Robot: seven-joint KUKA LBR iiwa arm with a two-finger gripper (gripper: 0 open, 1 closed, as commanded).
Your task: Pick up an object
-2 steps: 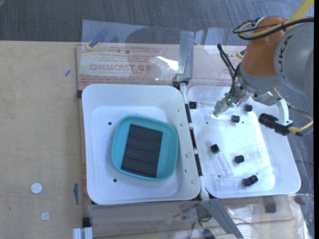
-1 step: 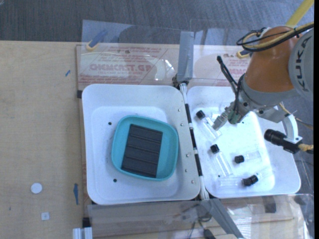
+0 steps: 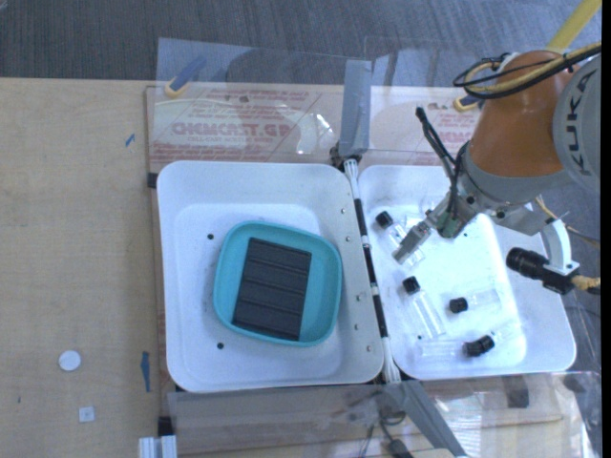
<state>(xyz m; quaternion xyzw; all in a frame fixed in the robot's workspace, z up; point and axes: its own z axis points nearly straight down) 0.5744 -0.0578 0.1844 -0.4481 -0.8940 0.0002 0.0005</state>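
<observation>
The right bin (image 3: 539,351) holds several small black pieces: one near its top left (image 3: 384,219), one in the middle (image 3: 410,283), one further right (image 3: 458,304) and a larger one near the front (image 3: 478,345). Clear plastic pieces (image 3: 427,318) lie among them. My gripper (image 3: 411,243) reaches down from the orange-banded wrist (image 3: 516,122) into the upper left part of this bin. Its tip hangs between the top-left and the middle black pieces, and I see nothing held in it.
In the left bin (image 3: 181,256) sits a teal tray (image 3: 225,265) with a dark grey ribbed block (image 3: 274,287) on it. A ridge (image 3: 365,256) divides the two bins. A black fitting (image 3: 535,265) on the arm overhangs the right bin's right side.
</observation>
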